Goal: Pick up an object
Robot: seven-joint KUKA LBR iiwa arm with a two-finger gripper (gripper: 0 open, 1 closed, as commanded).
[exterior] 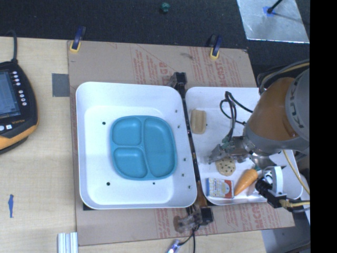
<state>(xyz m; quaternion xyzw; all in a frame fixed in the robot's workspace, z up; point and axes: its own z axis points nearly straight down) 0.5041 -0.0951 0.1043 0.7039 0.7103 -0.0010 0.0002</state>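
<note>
Nearest the camera, at 6 o'clock in the right bin (202,96), lay a small carton (219,187) printed in white, red and blue, and just beside it, at its 3 o'clock, an orange carrot (245,182). Just beyond the carton sat a round speckled cookie (226,166), pale with dark spots. It looked light and stiff, likely a plastic toy (and probably smooth), so a pinch across its rim would seem the surest hold. The hand (227,151) hung right over the cookie's far edge; whether it was released or clenched I could not tell. Further back, at 11 o'clock in that bin, lay a tan bread slice (198,121). The left bin (87,141) carried a blue divided plate (143,146). On the desk (42,194) at 9 o'clock sat a pendant (13,107).
</note>
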